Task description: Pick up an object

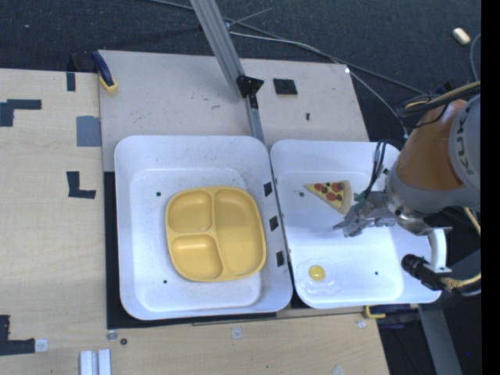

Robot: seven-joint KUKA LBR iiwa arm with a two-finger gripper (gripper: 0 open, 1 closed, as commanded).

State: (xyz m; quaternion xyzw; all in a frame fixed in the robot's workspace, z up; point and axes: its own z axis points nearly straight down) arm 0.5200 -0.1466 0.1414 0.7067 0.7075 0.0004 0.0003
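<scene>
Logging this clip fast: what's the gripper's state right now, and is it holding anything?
Two-finger gripper: over the right white bin, just right of the triangular toy pizza slice; nothing visibly held, and open or closed cannot be told.

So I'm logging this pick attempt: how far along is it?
Nothing is lifted yet: the pizza slice and fried egg both lie on the floor of the right bin. In hand: the pincer hangs low just beside the pizza slice. Left: gripping and raising an object. The yellow tray sits in the left bin.

The end effector (353,223) is too small and blurred to read, and the arm (437,162) hides the right bin's (344,287) far-right rim.
</scene>
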